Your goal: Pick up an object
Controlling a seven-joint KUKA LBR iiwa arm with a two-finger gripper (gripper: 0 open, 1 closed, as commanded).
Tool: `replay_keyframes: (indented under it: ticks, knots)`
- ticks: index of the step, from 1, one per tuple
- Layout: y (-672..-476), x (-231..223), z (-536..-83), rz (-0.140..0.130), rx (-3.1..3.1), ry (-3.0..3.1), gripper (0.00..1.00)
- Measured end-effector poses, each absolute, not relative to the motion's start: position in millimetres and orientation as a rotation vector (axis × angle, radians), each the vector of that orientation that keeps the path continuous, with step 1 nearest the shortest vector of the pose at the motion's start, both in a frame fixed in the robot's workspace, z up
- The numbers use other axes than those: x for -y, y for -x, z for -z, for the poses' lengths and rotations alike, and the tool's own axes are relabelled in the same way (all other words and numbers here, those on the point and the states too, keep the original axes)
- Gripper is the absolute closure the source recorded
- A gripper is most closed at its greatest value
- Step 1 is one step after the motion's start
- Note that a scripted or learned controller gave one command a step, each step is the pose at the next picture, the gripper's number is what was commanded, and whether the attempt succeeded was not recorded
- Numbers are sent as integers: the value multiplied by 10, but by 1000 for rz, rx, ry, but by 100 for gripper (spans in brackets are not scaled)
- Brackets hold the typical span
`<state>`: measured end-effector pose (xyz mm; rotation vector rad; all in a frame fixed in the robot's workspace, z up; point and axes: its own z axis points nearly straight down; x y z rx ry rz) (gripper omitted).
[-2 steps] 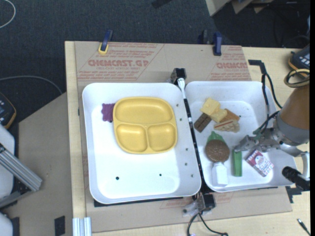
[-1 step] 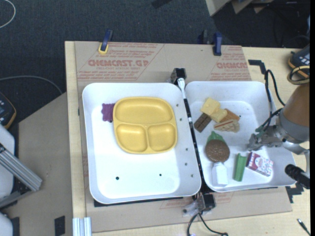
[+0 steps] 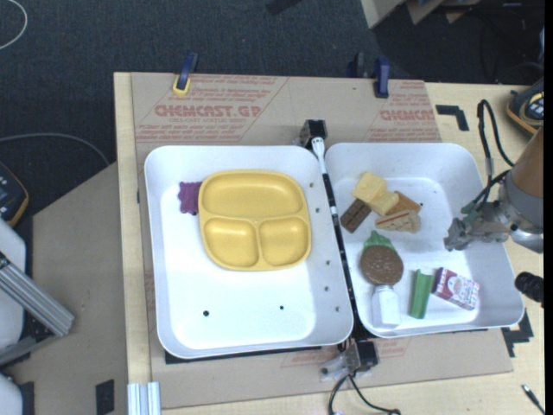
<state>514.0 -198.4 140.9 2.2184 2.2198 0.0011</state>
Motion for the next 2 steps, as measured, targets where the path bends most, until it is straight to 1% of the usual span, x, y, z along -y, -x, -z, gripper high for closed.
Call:
replay_keyframes:
  ticks: [2]
  knots:
    - [-5173,1971,-2246,-1,-2221,-2218,100]
